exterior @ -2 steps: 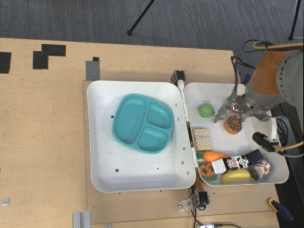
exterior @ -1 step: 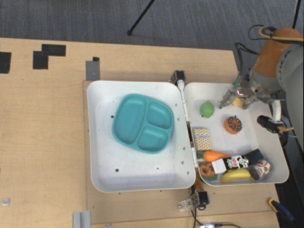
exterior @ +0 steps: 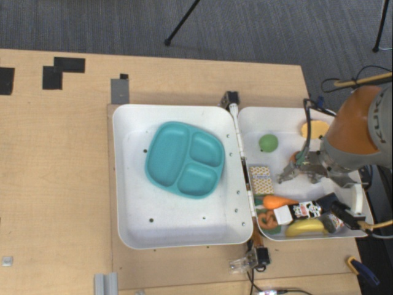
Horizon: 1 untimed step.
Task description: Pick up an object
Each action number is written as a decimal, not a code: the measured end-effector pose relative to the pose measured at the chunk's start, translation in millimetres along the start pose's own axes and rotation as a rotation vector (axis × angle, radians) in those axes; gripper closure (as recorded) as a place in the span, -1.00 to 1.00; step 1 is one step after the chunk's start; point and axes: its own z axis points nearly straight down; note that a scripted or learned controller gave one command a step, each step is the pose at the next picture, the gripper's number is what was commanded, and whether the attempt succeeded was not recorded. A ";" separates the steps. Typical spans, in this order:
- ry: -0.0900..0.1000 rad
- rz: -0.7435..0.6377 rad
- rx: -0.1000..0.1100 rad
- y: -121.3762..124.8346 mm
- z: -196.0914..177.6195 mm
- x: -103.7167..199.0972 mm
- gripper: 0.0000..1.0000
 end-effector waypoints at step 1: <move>-0.003 -0.001 -0.001 55.3 -44.5 -51.6 -1.00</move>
